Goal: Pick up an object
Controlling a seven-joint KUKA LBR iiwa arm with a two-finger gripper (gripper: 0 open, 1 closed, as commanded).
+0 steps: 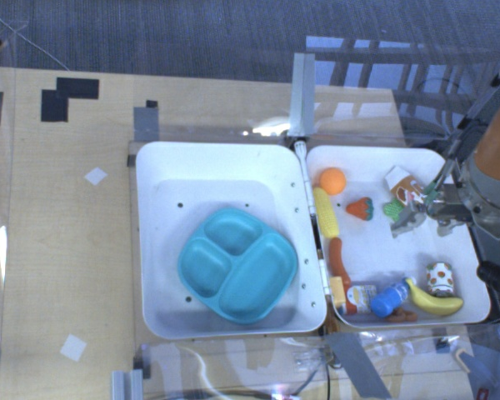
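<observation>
Gripper [412, 217] near right bin [383, 269] back-right corner, by small green toy [392, 209]; finger state: can't tell. Toy prob. light, stiff; pinch across middle.

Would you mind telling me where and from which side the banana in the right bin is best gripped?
Probably at the middle of the banana, coming straight down with the gripper closing across its narrow width. It lies flat along the near wall of the right bin, with a small patterned object close behind it, so a side approach looks crowded.
</observation>
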